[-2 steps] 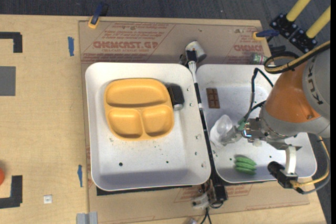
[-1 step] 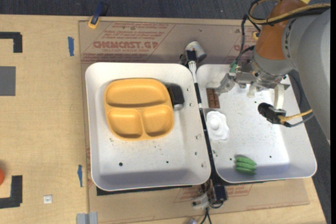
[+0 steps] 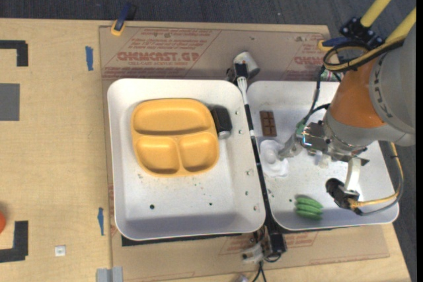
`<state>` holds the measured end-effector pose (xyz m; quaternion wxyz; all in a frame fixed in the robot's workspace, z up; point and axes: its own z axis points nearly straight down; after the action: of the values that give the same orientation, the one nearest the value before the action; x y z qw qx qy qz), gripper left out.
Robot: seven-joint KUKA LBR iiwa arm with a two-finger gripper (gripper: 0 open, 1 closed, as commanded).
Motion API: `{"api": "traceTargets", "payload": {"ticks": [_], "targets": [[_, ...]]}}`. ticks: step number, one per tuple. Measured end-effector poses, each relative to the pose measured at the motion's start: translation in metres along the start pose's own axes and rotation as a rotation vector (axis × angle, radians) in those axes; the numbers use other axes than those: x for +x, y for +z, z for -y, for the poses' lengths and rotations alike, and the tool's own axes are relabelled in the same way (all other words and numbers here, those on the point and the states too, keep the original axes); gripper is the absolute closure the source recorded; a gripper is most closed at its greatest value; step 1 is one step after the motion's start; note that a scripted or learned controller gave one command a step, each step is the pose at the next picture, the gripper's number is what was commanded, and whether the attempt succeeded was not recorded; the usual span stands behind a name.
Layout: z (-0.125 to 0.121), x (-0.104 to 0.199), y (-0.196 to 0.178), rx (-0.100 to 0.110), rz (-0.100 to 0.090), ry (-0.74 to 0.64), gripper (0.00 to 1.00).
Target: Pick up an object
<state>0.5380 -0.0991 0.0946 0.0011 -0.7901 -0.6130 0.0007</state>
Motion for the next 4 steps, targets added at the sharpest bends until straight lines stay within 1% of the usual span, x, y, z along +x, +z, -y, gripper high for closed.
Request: {"api": "traceTargets", "payload": {"ticks": [1,2,3,4], "targets": [[-0.061,0.001,0.009,-0.004,0.0,-0.178,0.0],[-0.024,0.013,0.009,-0.002,-0.001,-0.156,0.0],[-0.075,0.011,0.009,-0.005,0.001,-0.266,0.0],[-0.019,0.001,0.009,-0.002,0.0,-0.241,0.0]]}}
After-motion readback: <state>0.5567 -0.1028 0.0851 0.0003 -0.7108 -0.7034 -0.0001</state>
